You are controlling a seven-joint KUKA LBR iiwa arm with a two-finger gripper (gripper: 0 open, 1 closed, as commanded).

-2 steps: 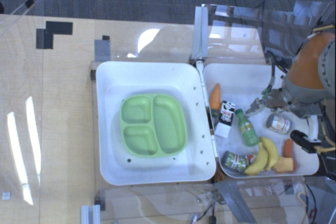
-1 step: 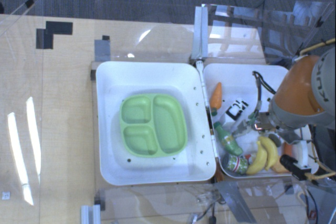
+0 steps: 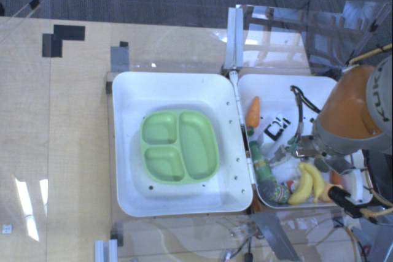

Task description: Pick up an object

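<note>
Reaching into the right bin (image 3: 270, 86), the tool (image 3: 293, 149) is hanging just beside the banana (image 3: 305, 184); its grip I cannot tell.

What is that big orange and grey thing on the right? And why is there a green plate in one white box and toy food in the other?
That is a robot arm. A camera fixed above the bench looks down at a slant, and the arm reaches in from the right. Its gripper, the part made for grabbing, hangs over the right bin. That bin holds a carrot, bananas, a green bottle and other small things. The left bin holds a green plate with three sections. I cannot tell whether the gripper holds anything.
</note>
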